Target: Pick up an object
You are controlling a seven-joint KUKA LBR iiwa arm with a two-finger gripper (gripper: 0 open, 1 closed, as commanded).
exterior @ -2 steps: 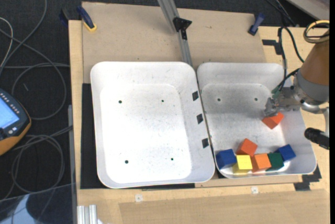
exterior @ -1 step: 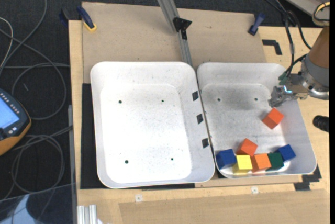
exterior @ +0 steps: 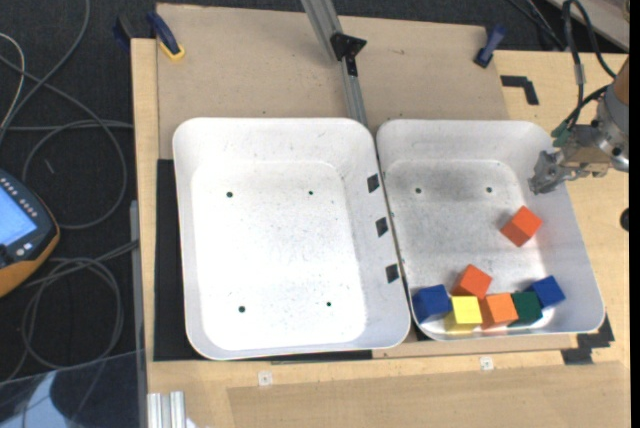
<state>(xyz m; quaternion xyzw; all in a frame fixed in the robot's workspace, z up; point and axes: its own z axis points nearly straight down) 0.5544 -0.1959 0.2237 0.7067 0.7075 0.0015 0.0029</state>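
Seven blocks: all lie in the right bin (exterior: 400,216), six bunched against its near wall and one apart.
Near cluster: a blue block (exterior: 431,301), a yellow block (exterior: 466,310), an orange block (exterior: 498,308), a green block (exterior: 527,305) and a second blue block (exterior: 547,291) sit in a row, touching or nearly so; another orange block (exterior: 475,279) rests just behind the yellow one.
Lone target: an orange-red block (exterior: 520,226) stands tilted in open floor, well apart from the cluster and the likeliest pick.
Gripper (exterior: 547,176): it hangs over the right bin's far right side, just beyond the lone block; whether it is spread or closed cannot be told, and nothing is seen in it.
Step in hand: the approach, judged barely begun.
Doing it well: centre over the lone block, turn the wrist to square with its slanted faces, then come straight down; the packed row gives little room for a clean grip.
Left bin (exterior: 200,246): white, speckled, beside the right one.
Bench (exterior: 260,66): a pale board with blue clamps (exterior: 165,34) at its far corners and a metal pole (exterior: 320,1) rising behind the bins.
Room: dark carpet strewn with cables (exterior: 60,116); a handheld control pendant (exterior: 20,226) lies left.
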